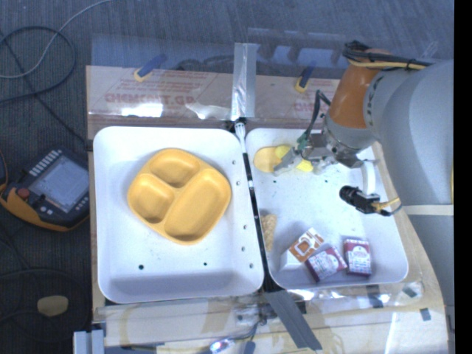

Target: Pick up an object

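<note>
My gripper (299, 159) hangs low over the far left corner of the right bin (391, 268). It is right at a soft yellow object (267, 155) lying there, and a bit of yellow (304, 167) shows under the gripper too. Whether it grips the yellow object is hidden by the wrist. Near the front of the same bin lie an orange-and-white packet (305, 244) and two dark red packets (325, 262) (358, 257). A tan piece (269, 228) lies against the bin's left wall.
The left bin (118, 271) holds a yellow divided plate (179, 194) in its middle. A black part with a yellow cable (361, 198) sticks out beside the arm over the right bin. A handheld controller (48, 190) lies on the floor at left.
</note>
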